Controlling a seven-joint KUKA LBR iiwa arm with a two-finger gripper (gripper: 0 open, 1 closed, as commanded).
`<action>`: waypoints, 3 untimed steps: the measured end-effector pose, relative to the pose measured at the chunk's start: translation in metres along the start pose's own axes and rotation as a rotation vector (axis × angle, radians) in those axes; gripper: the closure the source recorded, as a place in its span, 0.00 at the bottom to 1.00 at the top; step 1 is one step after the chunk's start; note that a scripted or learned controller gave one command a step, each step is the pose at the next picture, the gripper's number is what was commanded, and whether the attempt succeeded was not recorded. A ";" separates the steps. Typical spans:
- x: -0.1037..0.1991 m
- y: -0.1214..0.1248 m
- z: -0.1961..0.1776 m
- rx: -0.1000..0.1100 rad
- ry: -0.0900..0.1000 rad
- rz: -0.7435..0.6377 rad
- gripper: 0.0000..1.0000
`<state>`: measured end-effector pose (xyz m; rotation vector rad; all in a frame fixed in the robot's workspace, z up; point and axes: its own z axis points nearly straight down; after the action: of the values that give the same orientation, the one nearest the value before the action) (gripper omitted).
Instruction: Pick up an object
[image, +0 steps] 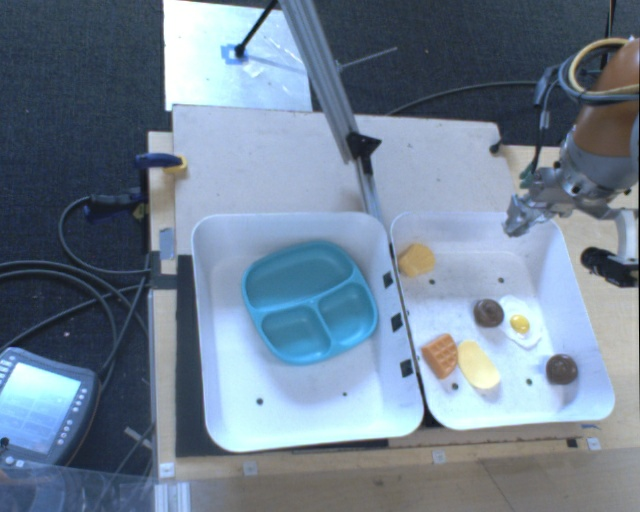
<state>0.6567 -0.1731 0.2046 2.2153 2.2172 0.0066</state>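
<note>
Right bin (585, 300): hand (517, 222) above rim, seemingly empty.

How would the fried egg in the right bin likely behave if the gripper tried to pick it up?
The fried egg lies flat on the right bin floor, so fingers may find little edge to pinch. It looks like thin toy plastic, probably light and stiff. Its smooth surface could slip, sliding rather than rolling if pushed. The gripper is at the bin's far rim.

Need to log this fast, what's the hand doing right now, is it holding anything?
Hand: above the far edge of the right bin, nothing visibly held; open or closed cannot be told.
</note>
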 end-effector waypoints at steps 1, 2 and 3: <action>0.000 0.002 -0.026 0.002 0.001 -0.003 1.00; 0.038 -0.022 -0.022 0.008 0.003 -0.007 1.00; 0.087 -0.044 -0.034 0.008 0.004 -0.010 1.00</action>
<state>0.6124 -0.0861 0.2376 2.2104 2.2340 0.0031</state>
